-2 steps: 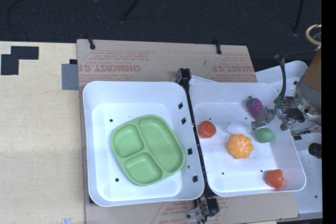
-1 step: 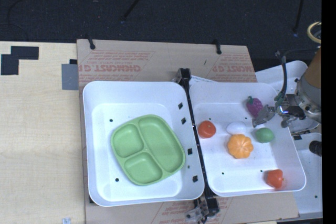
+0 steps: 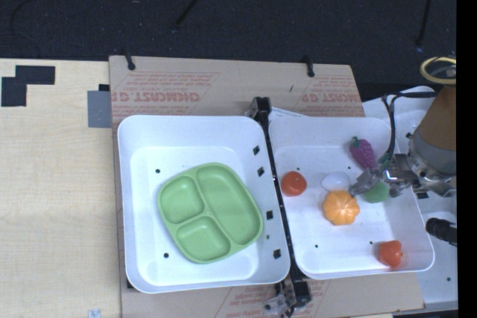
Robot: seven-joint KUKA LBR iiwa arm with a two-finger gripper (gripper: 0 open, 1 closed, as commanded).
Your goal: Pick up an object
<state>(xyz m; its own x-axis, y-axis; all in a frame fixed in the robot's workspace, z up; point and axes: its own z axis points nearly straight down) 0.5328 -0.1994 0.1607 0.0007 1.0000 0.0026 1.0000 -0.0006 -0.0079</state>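
Low over the right bin (image 3: 417, 249), the gripper (image 3: 370, 184) reaches in from the right edge of the view, its grey metal tip just above the orange fruit (image 3: 341, 208) and touching or overlapping a small green object (image 3: 377, 194). Whether the pincer is spread or pressed together I cannot tell; the tip is small and blurs into the green piece, so no grasp can be claimed. Judging by that placement, the green piece is the likeliest target. Just left of the tip lies a pale, whitish object (image 3: 335, 180), hard to identify against the white floor. Above sits a purple grape bunch (image 3: 363, 152), and a red tomato (image 3: 294, 183) rests near the divider. Another red item (image 3: 390, 253) lies by the near right corner. In the left bin (image 3: 141, 141), well apart, sits a green 3-compartment plate (image 3: 209, 213). Most of the arm (image 3: 440, 123) is cut off by the frame.
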